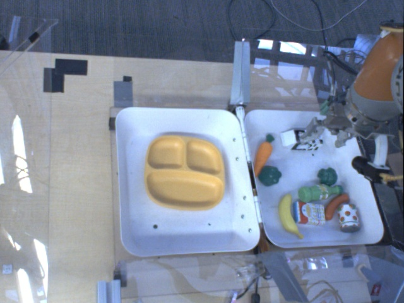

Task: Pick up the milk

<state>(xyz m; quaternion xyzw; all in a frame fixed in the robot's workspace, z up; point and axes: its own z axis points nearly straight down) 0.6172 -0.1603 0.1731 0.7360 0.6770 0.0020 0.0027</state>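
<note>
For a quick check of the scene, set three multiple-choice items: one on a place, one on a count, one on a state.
1. Where does the yellow tray lie?
A. in the left bin
B. in the right bin
C. on the bare bench

2. How many broccoli pieces lie in the right bin?
A. none
B. two
C. four

3. How does the banana lie?
A. standing on end
B. flat on the bin floor
C. on top of the carrot

Answers:
1 A, the tray sits in the middle of the left bin.
2 B, one broccoli lies beside the carrot, another further right.
3 B, it lies flat near the bin's front edge, apart from the carrot.
</note>
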